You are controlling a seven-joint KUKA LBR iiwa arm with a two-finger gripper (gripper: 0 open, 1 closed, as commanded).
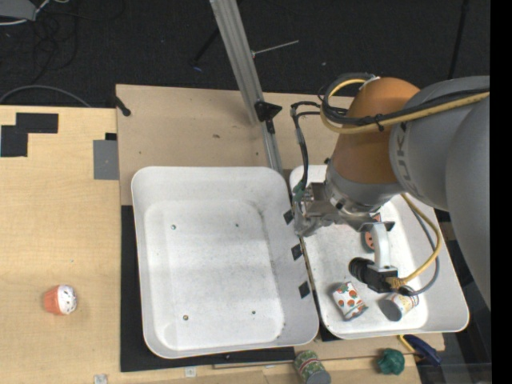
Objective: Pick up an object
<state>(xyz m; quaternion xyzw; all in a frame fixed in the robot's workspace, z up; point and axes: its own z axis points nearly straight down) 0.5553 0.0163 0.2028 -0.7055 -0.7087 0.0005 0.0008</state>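
Step in hand: approach; pick judged not yet made. Tool [308, 217] hangs just right of the left bin [152, 190], over the right bin's [436, 294] left rim; released or clenched, cannot tell, the wrist hides it. Likely target, the dotted box [348, 301], lies in the right bin, apart from the tool, toward the near edge; a grey cylinder [394, 306] is just beside it. Next: shift over the box, descend, clench.
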